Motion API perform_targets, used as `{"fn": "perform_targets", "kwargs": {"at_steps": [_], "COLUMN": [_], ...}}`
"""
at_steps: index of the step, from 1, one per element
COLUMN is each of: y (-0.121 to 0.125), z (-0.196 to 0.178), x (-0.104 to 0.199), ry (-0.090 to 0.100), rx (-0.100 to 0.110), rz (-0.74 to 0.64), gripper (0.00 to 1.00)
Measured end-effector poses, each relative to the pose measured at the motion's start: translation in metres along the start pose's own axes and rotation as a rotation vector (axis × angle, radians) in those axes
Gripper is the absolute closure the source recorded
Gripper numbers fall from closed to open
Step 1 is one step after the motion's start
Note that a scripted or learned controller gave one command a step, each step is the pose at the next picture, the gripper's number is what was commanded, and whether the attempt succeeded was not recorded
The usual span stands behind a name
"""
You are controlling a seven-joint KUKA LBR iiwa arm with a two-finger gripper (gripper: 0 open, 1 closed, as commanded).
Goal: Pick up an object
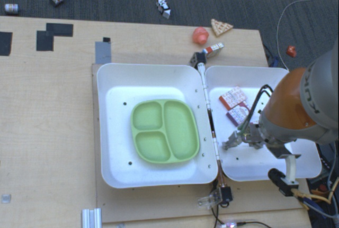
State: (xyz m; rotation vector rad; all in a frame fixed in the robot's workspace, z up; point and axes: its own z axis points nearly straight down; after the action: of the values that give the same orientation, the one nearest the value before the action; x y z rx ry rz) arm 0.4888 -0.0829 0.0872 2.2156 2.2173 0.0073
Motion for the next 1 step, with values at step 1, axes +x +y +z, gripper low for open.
{"fn": "perform_targets", "kwargs": {"at_steps": [1], "y": [0.0025], "z": [-0.0116], "x": [0.0006], "ry": [0.000], "rx": [-0.006], "rz": [-0.004], "gripper": [1.00]}}
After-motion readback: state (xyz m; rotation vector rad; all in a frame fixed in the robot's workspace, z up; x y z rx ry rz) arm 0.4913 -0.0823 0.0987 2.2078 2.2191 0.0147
